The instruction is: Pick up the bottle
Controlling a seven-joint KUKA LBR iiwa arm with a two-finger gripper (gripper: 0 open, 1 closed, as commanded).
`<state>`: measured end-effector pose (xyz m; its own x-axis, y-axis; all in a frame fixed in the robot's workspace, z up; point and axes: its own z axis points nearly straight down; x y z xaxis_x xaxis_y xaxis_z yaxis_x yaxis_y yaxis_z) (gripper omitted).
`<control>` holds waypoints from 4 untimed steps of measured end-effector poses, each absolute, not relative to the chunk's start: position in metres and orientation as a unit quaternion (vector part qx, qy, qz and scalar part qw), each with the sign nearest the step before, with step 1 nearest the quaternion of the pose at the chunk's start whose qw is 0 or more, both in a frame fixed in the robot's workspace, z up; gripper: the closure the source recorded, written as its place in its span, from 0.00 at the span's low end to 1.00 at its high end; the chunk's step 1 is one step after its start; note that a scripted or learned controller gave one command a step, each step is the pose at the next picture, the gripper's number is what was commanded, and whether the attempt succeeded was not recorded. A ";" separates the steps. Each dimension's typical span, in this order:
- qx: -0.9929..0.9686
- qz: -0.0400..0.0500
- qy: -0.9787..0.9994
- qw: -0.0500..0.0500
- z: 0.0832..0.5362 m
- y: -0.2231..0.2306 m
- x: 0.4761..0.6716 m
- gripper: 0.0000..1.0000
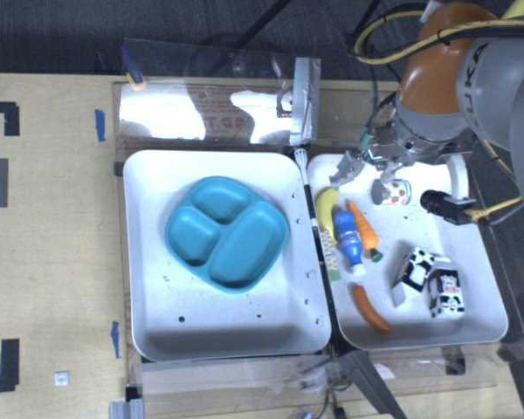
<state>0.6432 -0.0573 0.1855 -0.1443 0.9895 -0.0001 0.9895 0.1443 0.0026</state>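
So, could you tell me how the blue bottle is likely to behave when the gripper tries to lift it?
The blue bottle lies on its side, so it may roll if nudged. It looks small, probably light. Wedged between the banana and carrot, it leaves the fingers little room.

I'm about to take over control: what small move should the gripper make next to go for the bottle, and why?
Probably shift the gripper toward the camera and slightly left, then lower it. It sits near the right bin's far edge, beyond the bottle. The bottle lies flat between a banana and a carrot, so centre over it first.
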 end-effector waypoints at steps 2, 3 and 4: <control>0.622 0.001 0.783 0.002 0.100 -0.108 0.585 1.00; 0.630 0.000 0.777 0.001 0.246 -0.044 0.605 1.00; 0.644 0.000 0.765 0.001 0.254 0.005 0.648 1.00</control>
<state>0.6484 0.0047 0.2541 -0.1704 0.9854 -0.0014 0.9854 0.1704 0.0017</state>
